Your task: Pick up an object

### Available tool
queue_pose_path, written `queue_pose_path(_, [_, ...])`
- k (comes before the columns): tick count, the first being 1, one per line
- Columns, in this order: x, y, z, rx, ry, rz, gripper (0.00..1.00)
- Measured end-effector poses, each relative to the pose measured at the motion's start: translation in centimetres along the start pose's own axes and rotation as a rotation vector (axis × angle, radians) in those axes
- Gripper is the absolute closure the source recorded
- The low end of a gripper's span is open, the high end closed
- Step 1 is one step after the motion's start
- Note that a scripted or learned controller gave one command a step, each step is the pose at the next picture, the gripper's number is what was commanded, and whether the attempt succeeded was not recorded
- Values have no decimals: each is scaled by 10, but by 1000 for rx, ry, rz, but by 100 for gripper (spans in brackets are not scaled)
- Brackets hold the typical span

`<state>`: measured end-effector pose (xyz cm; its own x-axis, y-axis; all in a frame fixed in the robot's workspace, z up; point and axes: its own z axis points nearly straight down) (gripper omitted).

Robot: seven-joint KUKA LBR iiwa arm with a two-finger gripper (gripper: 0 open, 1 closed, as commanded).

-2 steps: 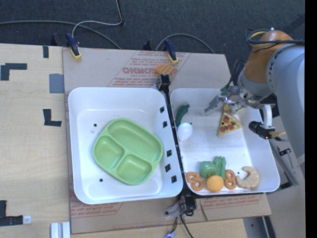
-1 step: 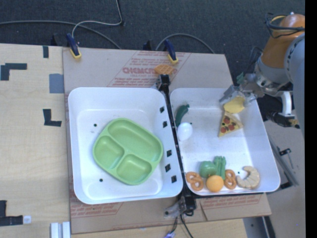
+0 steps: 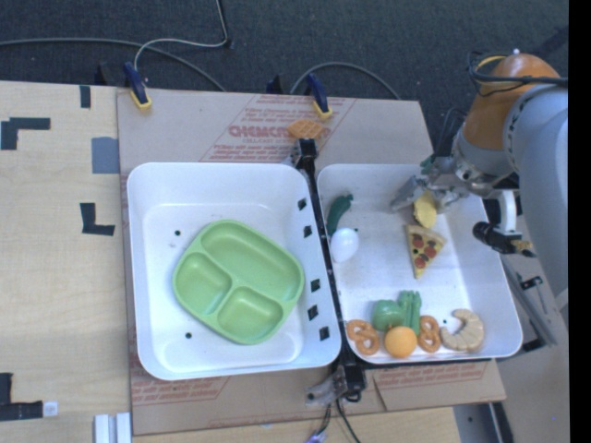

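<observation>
Arm bent low, hand (image 3: 423, 198) seemingly tilted leftward.

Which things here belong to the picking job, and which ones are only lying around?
For the job:
gripper
yellow piece at the gripper
pizza slice
white egg
green vegetable
broccoli
orange
two pretzels
croissant
right bin

Lying about:
green divided plate
left bin
blue clamps
cables

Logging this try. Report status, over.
Gripper low in right bin, yellow toy between its fingers. Pizza slice just below. Nothing blocking.
</observation>
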<state>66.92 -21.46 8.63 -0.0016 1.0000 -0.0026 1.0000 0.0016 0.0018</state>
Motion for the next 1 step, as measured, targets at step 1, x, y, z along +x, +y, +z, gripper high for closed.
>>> queue_pose_path(1, [0, 1, -12, -5, -4, -1, 100])
